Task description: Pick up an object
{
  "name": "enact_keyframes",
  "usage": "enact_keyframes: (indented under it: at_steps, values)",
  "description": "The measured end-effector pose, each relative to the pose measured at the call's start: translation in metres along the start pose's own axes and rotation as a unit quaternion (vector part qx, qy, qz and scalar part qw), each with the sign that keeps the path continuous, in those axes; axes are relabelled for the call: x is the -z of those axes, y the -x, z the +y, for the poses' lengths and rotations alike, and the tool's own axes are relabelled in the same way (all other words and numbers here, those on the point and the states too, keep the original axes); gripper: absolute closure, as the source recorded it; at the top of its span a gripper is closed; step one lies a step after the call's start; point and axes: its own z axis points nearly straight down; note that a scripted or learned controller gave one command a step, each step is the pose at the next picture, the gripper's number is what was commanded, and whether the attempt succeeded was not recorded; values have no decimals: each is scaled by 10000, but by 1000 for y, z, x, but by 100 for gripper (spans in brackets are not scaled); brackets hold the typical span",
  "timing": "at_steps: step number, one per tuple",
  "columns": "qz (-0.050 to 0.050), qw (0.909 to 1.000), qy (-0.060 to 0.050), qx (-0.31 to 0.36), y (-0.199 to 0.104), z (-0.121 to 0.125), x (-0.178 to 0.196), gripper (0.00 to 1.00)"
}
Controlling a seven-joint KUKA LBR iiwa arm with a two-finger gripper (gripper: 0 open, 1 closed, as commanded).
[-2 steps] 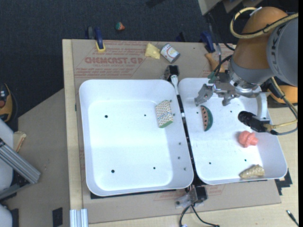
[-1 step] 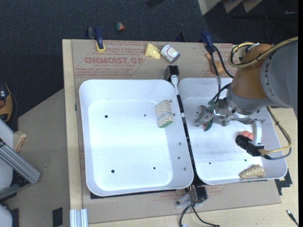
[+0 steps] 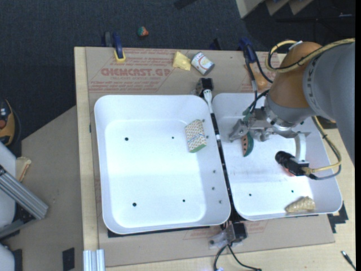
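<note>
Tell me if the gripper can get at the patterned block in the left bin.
Probably yes. The block lies uncovered near the left bin's right wall, close to the gripper; that wall may crowd the fingers.

left bin [image 3: 113, 168] mostly open | patterned block [image 3: 195, 135] near divider
</note>
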Motion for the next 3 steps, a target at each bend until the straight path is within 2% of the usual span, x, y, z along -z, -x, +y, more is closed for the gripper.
enact_keyframes:
  at_steps: [1,2,3]
  values:
    - [-1,10000,6,-10,0,0,11,100]
    - [16,10000,50,38,-84,34,107,100]
    - [36,10000,15,66,-221,11,149,100]
